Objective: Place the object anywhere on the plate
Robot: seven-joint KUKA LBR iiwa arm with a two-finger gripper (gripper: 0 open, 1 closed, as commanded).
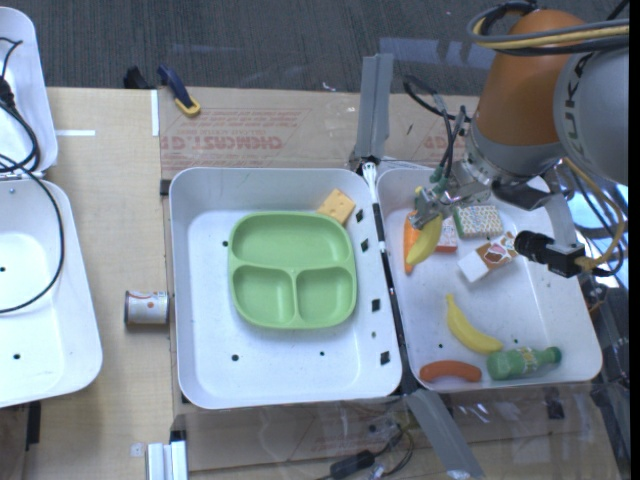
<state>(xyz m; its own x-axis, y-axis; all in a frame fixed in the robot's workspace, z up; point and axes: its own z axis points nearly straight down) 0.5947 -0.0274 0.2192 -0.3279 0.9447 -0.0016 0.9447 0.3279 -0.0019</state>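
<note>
The claw [437, 208], its state impossible to tell, hovers at the right bin's [560, 298] eleven o'clock over a yellow-orange object [421, 242], apparently to lift it toward the green plate [294, 268] at nine o'clock.

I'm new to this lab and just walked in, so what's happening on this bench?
A robot arm reaches into the right bin, its gripper low over a banana and a carrot near the bin's upper left. The green plate sits in the left bin with nothing on it. A yellow block lies just beyond the plate's far rim.
</note>
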